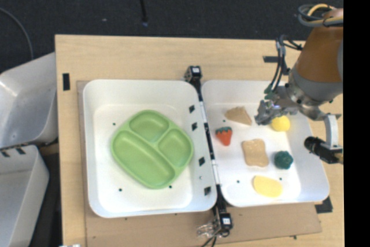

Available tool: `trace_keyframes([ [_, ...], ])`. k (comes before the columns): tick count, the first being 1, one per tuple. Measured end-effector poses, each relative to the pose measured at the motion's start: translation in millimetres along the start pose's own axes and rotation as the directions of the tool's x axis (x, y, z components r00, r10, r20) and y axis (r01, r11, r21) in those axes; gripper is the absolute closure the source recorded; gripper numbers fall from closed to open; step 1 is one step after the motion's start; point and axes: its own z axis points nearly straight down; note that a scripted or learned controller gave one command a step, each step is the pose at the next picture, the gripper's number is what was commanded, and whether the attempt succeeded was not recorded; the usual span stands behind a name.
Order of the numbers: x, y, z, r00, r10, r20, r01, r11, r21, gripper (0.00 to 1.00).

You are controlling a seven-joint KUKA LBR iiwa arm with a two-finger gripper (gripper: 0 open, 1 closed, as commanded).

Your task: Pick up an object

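Taking the toast slice (255,153) as my landmark: nearest me lies a yellow piece (267,186), a dark green piece (282,159) beside it. Beyond it, the gripper (267,113) hovers by a yellow ball (281,123); its finger state I cannot tell.

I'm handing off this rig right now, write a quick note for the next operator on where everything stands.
Tool: low in the right bin, between the tan wedge and the small yellow ball; grip state unreadable.
Right bin also has the strawberry, toast slice, dark green piece and yellow piece.
Left bin: green divided plate.
Done: nothing seen lifted.
Left: pick up an object.
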Motion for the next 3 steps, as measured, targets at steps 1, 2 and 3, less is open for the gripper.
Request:
trace_keyframes([
  [1,-1,1,-11,1.000,0.000,-0.001,0.000,1.000,0.004,1.00],
  [2,47,6,-2,1.000,-0.003,-0.002,0.003,1.000,0.006,1.00],
  [3,106,8,3,1.000,-0.005,-0.004,0.005,1.000,0.007,1.00],
])
